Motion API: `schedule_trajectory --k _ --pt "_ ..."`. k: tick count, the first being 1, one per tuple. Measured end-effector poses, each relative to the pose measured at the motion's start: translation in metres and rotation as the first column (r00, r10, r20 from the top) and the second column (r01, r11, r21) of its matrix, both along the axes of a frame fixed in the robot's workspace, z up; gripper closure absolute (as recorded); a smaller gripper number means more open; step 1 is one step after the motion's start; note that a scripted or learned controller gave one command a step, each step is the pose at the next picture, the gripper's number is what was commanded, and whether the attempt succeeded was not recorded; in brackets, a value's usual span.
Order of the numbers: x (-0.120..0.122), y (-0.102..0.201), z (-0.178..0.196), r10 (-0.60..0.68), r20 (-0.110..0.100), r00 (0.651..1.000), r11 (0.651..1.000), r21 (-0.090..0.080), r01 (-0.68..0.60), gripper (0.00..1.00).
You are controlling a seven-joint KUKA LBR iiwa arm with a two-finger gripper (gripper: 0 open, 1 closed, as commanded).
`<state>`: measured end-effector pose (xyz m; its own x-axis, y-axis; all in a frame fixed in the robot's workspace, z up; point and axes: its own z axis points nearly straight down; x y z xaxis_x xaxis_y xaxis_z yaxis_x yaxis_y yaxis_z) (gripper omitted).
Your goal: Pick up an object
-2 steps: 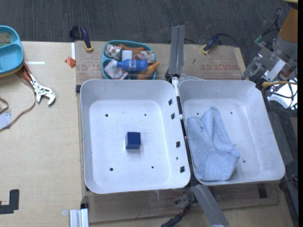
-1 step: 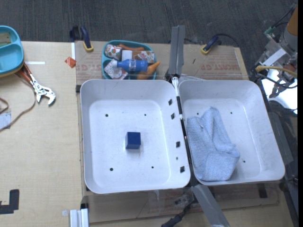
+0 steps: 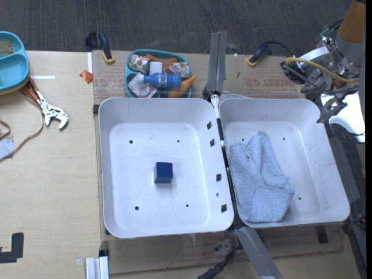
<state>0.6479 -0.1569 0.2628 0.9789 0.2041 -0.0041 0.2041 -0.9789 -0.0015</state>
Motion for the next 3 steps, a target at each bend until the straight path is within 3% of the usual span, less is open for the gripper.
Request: schedule_trajectory --k 1,2,3 --pt "0.002 0.012 0.019 -0.002 0.002 1.000 1.000 0.000 0.002 0.00" --pt "-0.003 -0.056 0.060 -0.005 0.001 1.000 1.000 -0.001 0.005 0.00" --pt "-0.005 0.062 -0.050 -0.006 0.000 1.000 1.000 0.000 0.006 0.00"
